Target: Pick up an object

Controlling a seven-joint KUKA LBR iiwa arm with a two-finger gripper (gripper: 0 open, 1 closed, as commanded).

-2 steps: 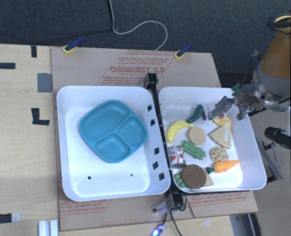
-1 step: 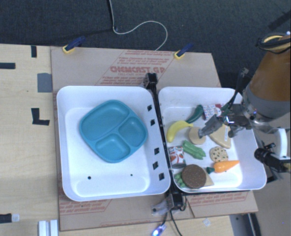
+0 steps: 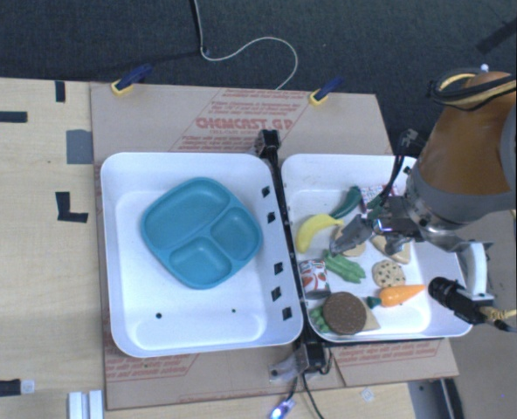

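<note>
The right white bin (image 3: 416,166) holds several toy foods. Among them are a yellow banana (image 3: 315,230), a dark green pod (image 3: 348,202), a second green pod (image 3: 344,266), a speckled cookie (image 3: 387,274), an orange carrot (image 3: 401,294), a brown round patty (image 3: 343,312) and a small red-and-white can (image 3: 313,277). My gripper (image 3: 356,234) hangs low over the middle of this bin, just right of the banana and above the lower green pod. Nothing shows clearly in its grasp. The arm hides part of a tan piece (image 3: 398,250).
The left white bin (image 3: 119,234) holds a blue divided plate (image 3: 202,232). A black divider (image 3: 280,234) runs between the bins. The arm's grey and orange body (image 3: 464,164) covers the right bin's right side. Cardboard lies under both bins.
</note>
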